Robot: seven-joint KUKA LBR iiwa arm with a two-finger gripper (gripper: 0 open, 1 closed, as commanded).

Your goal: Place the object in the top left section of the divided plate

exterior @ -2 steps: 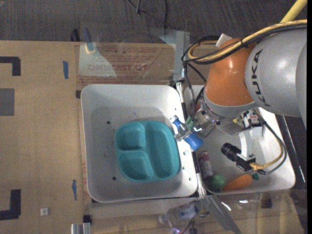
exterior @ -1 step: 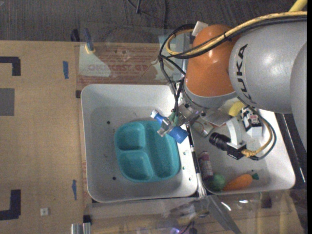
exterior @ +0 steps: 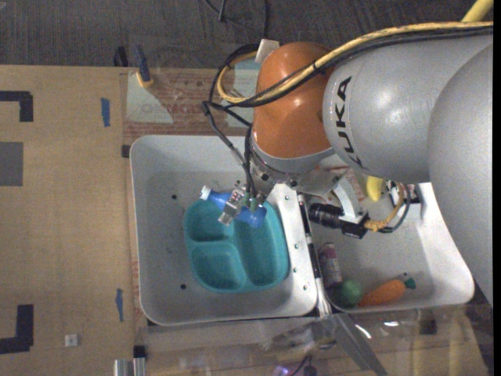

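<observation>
A blue object (exterior: 235, 204) is seen clamped between the fingers of the gripper (exterior: 241, 203) just above the upper edge of the teal divided plate (exterior: 235, 253) in the left bin (exterior: 156, 233), so placement is judged underway, and release over the top left section is called for next.

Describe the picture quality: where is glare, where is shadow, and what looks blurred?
Camera view: bright glare on the grey arm and the orange band; the arm shades the right bin beneath it; the blue object over the teal divided plate looks soft and smeared; the whole frame is slightly grainy.
</observation>
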